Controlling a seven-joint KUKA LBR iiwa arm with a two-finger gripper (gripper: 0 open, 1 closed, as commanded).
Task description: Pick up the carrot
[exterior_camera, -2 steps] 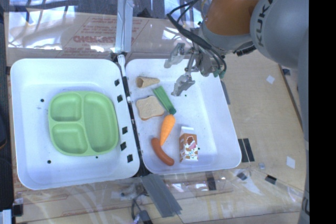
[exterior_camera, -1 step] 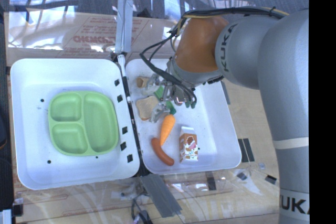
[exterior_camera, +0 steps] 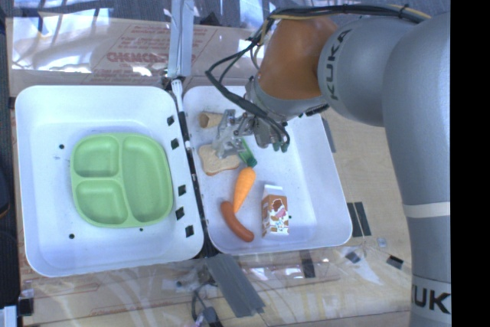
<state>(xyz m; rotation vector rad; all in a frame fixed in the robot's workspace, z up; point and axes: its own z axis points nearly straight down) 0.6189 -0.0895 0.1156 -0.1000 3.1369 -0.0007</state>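
Carrot [exterior_camera: 244,186] lies free in the right bin [exterior_camera: 329,188] between sausage [exterior_camera: 236,220] and carton [exterior_camera: 275,214], gripper [exterior_camera: 233,135] hovering just above its green top over the toast [exterior_camera: 216,159], grip state unreadable, so we're at approach — next, descend squarely over it.

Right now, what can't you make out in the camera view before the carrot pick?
- Gripper: finger state unreadable; the wrist and cables crowd it in the camera view.
- Carrot: its green top sits under the gripper, so contact cannot be told.
- Bread slice: upper edge hidden by the gripper.
- Small brown item: too small to identify.
- Carton: print too small to read.
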